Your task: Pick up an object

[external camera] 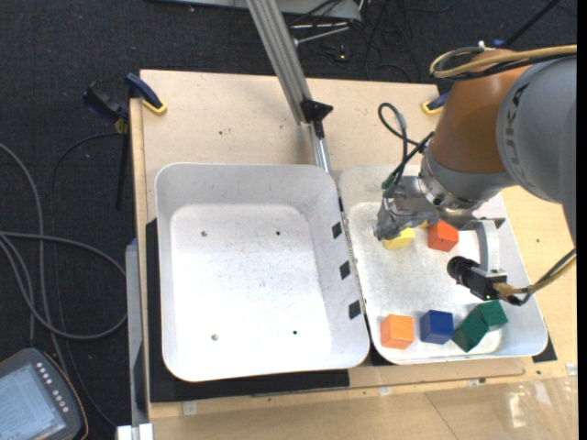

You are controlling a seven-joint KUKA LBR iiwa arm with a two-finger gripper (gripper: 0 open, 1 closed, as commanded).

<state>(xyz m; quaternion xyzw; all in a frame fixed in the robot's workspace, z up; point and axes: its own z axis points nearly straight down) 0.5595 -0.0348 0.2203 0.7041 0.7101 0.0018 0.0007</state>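
Low over the right bin, right of centre in the frame, my claw sits directly above a yellow block, near the bin's upper left inside corner. Whether the fingers are spread or closed I cannot tell from this slant; the wrist and the dark gripper body cover them, and the block shows as just a yellow sliver poking out beneath. So I do not claim to hold it.

That yellow block is the thing I judge to be in hand for this pick. It looks like a small solid cube: stiff, light, nothing that will crush or bend. Its faces are probably smooth, so a squeeze that lands off-centre could make it squirt sideways or twist. Best hold, I think, is across two opposite flat sides, fingers square to them, low enough to catch the middle of the faces.

An orange block lies just beside it to the right, close enough that a finger might bump it. Well apart, along the lower edge of the bin, stand another orange block, a blue block and a green block. The left bin fills the middle left of the frame.
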